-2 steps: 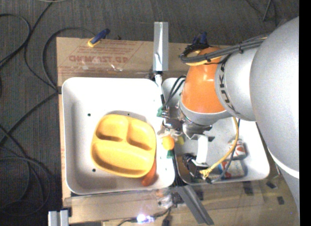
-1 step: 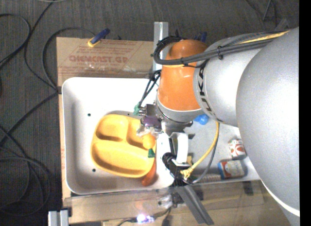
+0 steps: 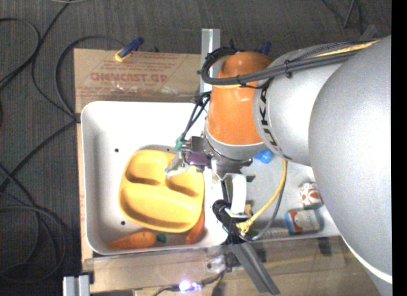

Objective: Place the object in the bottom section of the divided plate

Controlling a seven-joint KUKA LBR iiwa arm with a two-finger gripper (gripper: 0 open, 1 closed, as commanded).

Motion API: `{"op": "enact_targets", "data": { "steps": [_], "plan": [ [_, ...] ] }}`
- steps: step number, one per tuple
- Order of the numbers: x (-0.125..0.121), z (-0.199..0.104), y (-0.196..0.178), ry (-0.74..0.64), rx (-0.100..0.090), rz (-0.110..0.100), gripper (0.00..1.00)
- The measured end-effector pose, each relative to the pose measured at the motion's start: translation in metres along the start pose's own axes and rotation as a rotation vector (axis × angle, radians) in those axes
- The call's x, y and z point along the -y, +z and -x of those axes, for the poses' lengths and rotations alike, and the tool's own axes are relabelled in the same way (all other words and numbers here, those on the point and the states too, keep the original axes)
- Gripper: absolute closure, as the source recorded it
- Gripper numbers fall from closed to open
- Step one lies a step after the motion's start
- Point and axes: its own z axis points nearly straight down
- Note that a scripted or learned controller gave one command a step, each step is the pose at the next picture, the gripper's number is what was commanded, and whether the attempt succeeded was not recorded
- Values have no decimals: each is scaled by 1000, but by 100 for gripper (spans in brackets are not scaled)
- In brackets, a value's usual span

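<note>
My claw over plate's right upper rim, left bin. Jaw state: can't tell, wrist blocks view. Plate yellow, divided, mid-bin. Carrot on bin floor just below plate, touching its lower edge. Second orange piece at plate's lower right. Can in right bin.

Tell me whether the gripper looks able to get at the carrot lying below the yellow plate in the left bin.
Probably yes. The carrot lies uncovered between the divided plate and the bin wall, open from above. The gripper hangs over the plate, close by, though the gap is tight.
</note>
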Motion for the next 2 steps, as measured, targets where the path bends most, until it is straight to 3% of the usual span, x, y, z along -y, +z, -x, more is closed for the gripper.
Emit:
{"op": "enact_targets", "data": {
  "steps": [1,2],
  "plan": [
    [0,-1,-8,-2,1,-4,100],
    [-5,127,35,40,2,0,100]
  ]
}}
